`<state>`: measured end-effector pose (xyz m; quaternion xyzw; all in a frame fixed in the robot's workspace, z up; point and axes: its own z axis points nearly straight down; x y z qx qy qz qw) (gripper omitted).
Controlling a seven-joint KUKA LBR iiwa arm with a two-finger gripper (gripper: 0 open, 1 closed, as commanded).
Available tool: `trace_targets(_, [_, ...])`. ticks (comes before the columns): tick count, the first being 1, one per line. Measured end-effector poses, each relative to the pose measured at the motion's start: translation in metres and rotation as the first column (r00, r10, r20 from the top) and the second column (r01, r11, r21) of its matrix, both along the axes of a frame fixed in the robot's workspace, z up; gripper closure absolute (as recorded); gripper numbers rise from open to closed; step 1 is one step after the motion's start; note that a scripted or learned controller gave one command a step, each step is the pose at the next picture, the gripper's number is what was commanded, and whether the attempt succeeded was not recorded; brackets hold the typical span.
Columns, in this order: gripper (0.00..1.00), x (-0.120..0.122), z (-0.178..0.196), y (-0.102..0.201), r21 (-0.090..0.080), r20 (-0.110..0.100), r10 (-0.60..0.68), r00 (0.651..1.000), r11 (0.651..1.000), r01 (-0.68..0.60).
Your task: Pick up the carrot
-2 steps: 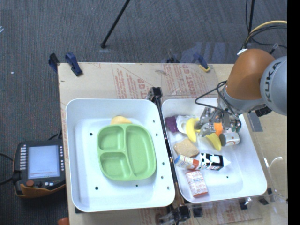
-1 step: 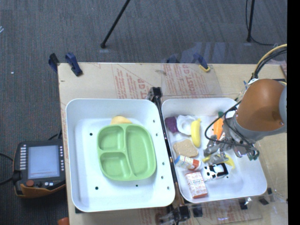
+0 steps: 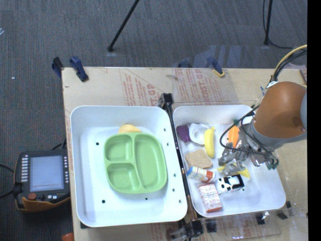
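Observation:
The carrot is a small orange piece in the right bin, lying near the bin's middle just right of a banana. The arm's wrist hides part of it. My gripper hangs low over the right bin, directly in front of the carrot and close to it. The orange band of the arm bulks above it at the right. Nothing shows between the gripper's tips.
The right bin also holds a purple vegetable, a white item, a bread slice, a small bottle, a red packet and a black-and-white toy. The left bin holds a green divided plate.

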<state>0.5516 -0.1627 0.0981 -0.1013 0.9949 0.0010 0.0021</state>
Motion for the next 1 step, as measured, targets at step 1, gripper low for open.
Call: trace_targets(1, [1.0,0.0948,-0.01,-0.0234,0.001,0.001,0.075,0.997,0.997,-0.075])
